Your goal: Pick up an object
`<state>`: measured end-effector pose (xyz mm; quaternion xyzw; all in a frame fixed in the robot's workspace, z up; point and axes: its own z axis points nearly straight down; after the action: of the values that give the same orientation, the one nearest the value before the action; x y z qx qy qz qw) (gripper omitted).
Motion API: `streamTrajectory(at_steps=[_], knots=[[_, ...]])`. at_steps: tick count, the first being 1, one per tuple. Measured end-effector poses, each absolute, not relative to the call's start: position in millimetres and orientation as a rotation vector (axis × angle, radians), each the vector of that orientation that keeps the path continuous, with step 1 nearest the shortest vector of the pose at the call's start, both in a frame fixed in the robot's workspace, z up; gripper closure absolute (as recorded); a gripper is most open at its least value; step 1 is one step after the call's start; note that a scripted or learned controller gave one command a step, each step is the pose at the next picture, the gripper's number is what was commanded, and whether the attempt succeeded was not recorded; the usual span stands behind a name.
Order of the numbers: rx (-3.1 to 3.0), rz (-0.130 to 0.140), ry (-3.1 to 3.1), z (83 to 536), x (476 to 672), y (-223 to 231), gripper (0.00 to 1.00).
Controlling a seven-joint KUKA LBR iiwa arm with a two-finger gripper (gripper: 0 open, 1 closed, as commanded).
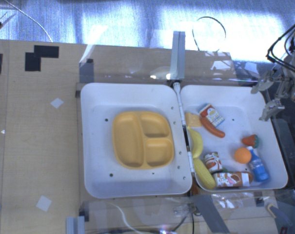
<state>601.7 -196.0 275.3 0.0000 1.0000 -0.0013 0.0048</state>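
Right bin (pixel 233 95) edge: gripper (pixel 273 95) hovers

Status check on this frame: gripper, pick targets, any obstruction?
Gripper above right bin's far right rim, nothing between its fingers. Hot dog, orange, blue bottle lie untouched in the bin. Yellow tray in left bin. No obstruction seen.

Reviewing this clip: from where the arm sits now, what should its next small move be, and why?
Probably swing the gripper left and down over the right bin. It sits at that bin's upper right edge, above the rim, and nothing shows in it. The strawberry and orange ball lie closest to it and stand fairly apart from the other items, so either seems a reasonable first target.
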Motion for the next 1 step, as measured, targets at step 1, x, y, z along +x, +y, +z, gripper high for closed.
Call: streamTrajectory(at_steps=[1], knots=[[-0.100,-0.006,3.121,337.8,593.0,-169.5,0.00]])
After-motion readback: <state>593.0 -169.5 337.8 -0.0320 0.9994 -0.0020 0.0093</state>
